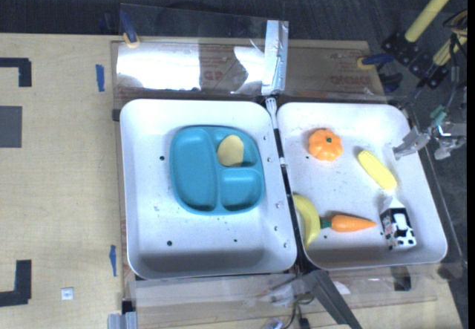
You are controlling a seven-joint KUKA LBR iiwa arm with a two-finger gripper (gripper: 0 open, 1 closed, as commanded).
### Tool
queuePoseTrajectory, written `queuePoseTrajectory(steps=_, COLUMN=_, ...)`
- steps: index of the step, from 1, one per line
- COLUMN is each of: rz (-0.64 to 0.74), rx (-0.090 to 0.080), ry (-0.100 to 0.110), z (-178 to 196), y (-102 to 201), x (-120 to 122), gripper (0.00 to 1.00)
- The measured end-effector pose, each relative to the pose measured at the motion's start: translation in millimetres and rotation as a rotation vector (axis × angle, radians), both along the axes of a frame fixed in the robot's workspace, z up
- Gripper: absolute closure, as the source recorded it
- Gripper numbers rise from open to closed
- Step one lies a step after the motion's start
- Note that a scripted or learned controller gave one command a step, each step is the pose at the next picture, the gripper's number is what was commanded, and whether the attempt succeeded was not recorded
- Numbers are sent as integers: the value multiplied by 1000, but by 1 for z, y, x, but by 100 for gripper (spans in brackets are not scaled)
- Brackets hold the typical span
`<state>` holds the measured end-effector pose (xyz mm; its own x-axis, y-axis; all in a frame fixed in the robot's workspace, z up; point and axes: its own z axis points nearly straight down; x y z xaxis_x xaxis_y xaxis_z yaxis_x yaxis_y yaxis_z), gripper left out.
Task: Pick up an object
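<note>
Camera view
Desk (52, 194): pale wood surface, filling the left and lower part of the frame; black angle marks at its left edge.
Left bin (141, 238): shallow, white, centre-left of the frame.
Blue tray (197, 171): divided tray lying inside the left bin, toward its middle.
Pale yellow item (231, 149): rounded, resting in the upper right compartment of the blue tray.
Right bin (349, 190): shallow, white, just beside the left bin, their rims touching along the centre line.
Orange pumpkin (325, 145): upper left part of the right bin, standing apart from the other items.
Corn cob (377, 169): yellow, lying at a slant to the right of the pumpkin.
Banana (307, 217): against the left wall of the right bin, lower part.
Carrot (352, 223): lying flat, its green end touching the banana.
Black-and-white carton (398, 226): lower right corner of the right bin, just right of the carrot tip.
Tool (438, 138): at the right edge of the frame, over the right bin's right rim; whether it is open or closed cannot be told; nothing seen between its parts.
Clear panel (200, 60): above the left bin, reflecting light.
</note>
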<state>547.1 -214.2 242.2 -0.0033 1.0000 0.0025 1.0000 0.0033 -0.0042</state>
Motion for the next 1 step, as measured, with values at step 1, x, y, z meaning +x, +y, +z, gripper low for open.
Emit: queuePoseTrajectory(steps=1, rz=-18, rx=5, ry=7, z=-120, y=3, x=17, gripper=0)
